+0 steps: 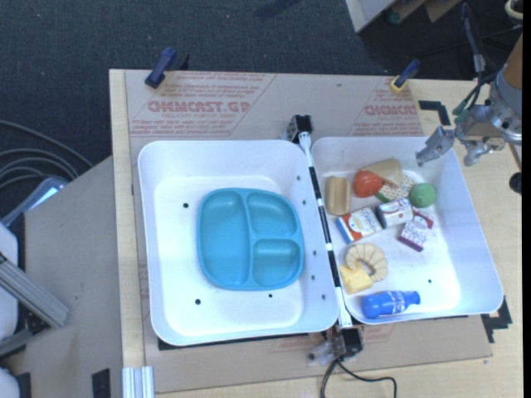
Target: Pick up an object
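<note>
Your pincer (pixel 455 143) sits at the far right corner of the right bin (pixel 477 247), above its rim, with the arm's wrist just behind it at the frame edge. Two fingers look spread apart, one (pixel 435 147) angled toward the bin, the other on the far side, and nothing sits between them, so you're holding nothing. It touches none of the items as far as you can see. Your pick candidates all lie in the right bin: a red tomato (pixel 367 182) next to a tan wedge (pixel 382 170), a green ball (pixel 423 194) nearest the pincer but clearly apart from it, a bread slice (pixel 336 195) against the divider side, a small carton (pixel 362 221), a dark can (pixel 393 215), a purple-and-white packet (pixel 414 233), a ridged pastry (pixel 367 258) touching a yellow cheese block (pixel 355 280), and a blue bottle (pixel 389 303) lying on its side near the front wall. The left bin (pixel 166 222) holds a blue sectioned plate (pixel 249 239), lying flat in the middle. Both bins rest on the table (pixel 133 181).
</note>
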Controlling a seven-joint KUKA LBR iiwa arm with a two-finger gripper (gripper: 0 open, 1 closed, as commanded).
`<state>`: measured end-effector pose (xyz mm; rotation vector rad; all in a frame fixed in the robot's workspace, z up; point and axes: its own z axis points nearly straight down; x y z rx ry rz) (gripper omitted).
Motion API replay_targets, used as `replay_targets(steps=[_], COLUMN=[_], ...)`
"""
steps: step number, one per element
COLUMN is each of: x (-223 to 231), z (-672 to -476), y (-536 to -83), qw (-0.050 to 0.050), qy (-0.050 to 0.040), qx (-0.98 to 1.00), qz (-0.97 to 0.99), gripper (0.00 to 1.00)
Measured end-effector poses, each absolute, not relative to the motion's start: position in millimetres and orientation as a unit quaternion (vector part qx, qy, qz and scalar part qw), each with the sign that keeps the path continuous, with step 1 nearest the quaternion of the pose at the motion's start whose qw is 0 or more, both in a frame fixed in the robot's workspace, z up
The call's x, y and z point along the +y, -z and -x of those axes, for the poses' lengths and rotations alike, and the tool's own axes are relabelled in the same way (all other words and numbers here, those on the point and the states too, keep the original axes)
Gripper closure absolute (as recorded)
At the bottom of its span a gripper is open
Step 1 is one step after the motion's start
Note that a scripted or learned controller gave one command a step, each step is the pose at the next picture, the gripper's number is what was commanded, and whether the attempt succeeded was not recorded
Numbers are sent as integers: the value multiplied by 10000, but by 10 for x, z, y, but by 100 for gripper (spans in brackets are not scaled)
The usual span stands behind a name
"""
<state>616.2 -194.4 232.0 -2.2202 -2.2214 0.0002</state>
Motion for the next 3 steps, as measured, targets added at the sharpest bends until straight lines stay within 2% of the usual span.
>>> replay_targets(steps=[1,2,3], x=[-1862,-1583,-1576], z=[-5738,-6615,-6631], y=[-1110,-883,-1002], qw=[-49,0,-19], qy=[39,5,19], qx=[-7073,-7079,-7081], qz=[7069,7064,7061], gripper=[0,0,100])
